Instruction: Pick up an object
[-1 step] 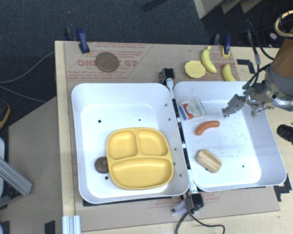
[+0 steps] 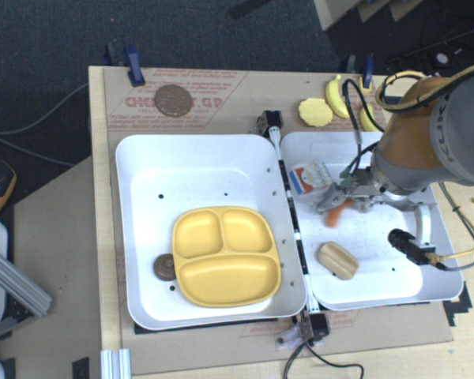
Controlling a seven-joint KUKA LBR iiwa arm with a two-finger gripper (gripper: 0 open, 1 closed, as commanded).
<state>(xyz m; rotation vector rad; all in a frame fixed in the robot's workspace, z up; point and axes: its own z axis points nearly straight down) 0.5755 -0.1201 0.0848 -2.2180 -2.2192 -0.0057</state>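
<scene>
- The arm comes in from the right and hangs over the right bin (image 2: 379,290), its orange band above the bin's far half
- The tool (image 2: 349,198) sits low in that bin, close to the wall it shares with the left bin (image 2: 142,212); from where I stand I cannot tell whether it is open or closed, or whether it has anything
- A small orange piece, carrot-like (image 2: 332,215), lies just below and a touch left of the tool tip, near enough that I can't say if they touch; its long axis looks slanted, upper right to lower left
- A white packet with red and blue print (image 2: 306,178) lies just left of the tool, toward the far corner
- A tan bread-like roll (image 2: 337,260) lies nearer me, well apart from the tool, long axis slanting
- The left bin holds a yellow divided plate (image 2: 225,255) with a brown disc (image 2: 164,268) beside it
- My guess: the orange piece is the nearest target, so the move turns on a short drop toward it
</scene>
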